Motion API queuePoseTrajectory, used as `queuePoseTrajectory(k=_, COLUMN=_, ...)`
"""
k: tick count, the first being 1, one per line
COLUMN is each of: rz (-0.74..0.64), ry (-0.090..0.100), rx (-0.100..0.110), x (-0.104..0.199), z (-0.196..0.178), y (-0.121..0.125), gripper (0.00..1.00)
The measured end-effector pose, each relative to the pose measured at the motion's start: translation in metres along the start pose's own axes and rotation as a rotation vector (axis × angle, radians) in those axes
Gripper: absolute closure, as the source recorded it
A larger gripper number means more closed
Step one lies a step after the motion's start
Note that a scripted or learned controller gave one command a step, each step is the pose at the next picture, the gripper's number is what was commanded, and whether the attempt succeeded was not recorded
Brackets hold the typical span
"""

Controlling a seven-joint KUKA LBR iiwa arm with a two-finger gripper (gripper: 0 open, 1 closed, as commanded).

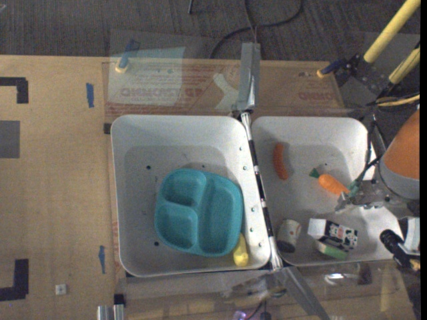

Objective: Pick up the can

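So, left to right: bench (53, 199) is bare tan board with black corner marks and bits of blue tape. Left bin (133, 139) holds a teal divided plate (199, 212), three compartments, lying flat toward the near right part of the floor. A small yellow thing (240, 252) sits at the plate's near right edge, touching it, tight in the bin's near right corner. Right bin (300, 129) has an orange-red sausage shape (281, 161) near its left wall, lengthwise front to back. A toy carrot (331, 183) with a green top lies mid-bin, slanted. Can (289, 235) is on its side near the front left of the right bin, open dark end facing the near wall, apart from everything else. Just right of it a white box with black print (335, 235) rests by the front wall. Gripper (363, 195) is low at the right side of that bin, just beside the carrot's tip, well apart from the can. Can't tell its open/closed state from this angle. Arm (407, 159) with orange band enters at the right edge.
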State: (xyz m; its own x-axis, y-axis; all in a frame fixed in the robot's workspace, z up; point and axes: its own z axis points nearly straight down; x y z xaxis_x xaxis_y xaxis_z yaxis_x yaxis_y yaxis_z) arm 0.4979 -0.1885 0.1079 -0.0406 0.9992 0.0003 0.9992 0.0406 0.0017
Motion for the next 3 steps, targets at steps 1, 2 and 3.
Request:
queuePoseTrajectory(k=1, rz=-0.078, ry=-0.002, rx=-0.001, x=-0.036, z=-0.073, y=0.048, gripper=1.0)
queuePoseTrajectory(k=2, rz=-0.079, ry=-0.002, rx=-0.001, x=-0.036, z=-0.072, y=0.048, gripper=0.0)
queuePoseTrajectory(k=3, rz=0.064, ry=0.0, rx=0.002, x=-0.038, z=-0.051, y=0.043, gripper=0.0)
